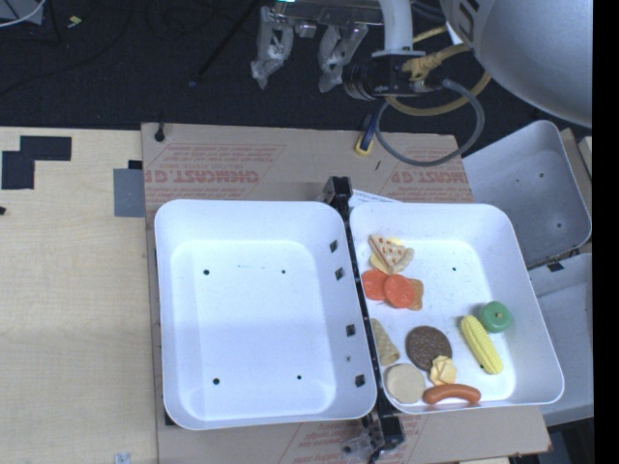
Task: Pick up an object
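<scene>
Your gripper point(298, 61) hangs at the far edge, above the dark floor beyond the cardboard sheet point(300, 167), fingers spread apart and gripping nothing. The arm point(522, 27) bulks in from the far right. The toy food sits well apart from it in the right bin point(513, 249): corn cob point(481, 344), sausage point(452, 393), brown cookie point(427, 345). The left bin point(179, 249) offers open room.

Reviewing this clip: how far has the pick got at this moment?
Nothing looks done yet. The two-finger gripper hangs open above the far edge of the bench, with nothing between its fingers. The toy foods, including the yellow corn cob, green round piece and red sausage, all lie in the right white bin. Descent, grasp and lift remain.
</scene>
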Controlling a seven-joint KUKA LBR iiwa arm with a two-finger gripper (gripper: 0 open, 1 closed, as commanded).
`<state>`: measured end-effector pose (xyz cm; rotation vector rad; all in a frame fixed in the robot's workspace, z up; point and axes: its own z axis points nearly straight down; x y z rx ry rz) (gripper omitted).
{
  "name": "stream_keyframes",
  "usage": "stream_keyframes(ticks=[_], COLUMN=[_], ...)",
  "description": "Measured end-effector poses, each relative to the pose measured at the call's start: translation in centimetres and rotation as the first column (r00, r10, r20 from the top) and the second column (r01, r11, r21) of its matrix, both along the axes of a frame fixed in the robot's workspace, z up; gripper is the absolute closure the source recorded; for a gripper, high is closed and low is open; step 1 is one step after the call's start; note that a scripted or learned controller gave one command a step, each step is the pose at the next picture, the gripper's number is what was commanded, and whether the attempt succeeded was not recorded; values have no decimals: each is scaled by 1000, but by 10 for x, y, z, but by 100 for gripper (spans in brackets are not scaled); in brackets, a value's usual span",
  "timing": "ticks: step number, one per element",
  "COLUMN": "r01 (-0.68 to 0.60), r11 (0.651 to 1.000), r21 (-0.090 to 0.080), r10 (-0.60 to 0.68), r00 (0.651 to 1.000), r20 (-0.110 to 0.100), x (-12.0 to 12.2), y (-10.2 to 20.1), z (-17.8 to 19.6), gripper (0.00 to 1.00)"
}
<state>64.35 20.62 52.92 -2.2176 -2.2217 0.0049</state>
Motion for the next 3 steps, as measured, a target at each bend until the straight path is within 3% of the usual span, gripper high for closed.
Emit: stream_keyframes(ticks=[1,2,3], r01=[-3,-4,-2], r11=[1000,1000,1000], r21=[0,0,-4], r10=[3,4,1], r00=[1000,1000,1000], r20=[-3,-4,-13], x=[0,0,-39], y=[1,1,40], z=[10,9,-113], gripper=[100,0,0])
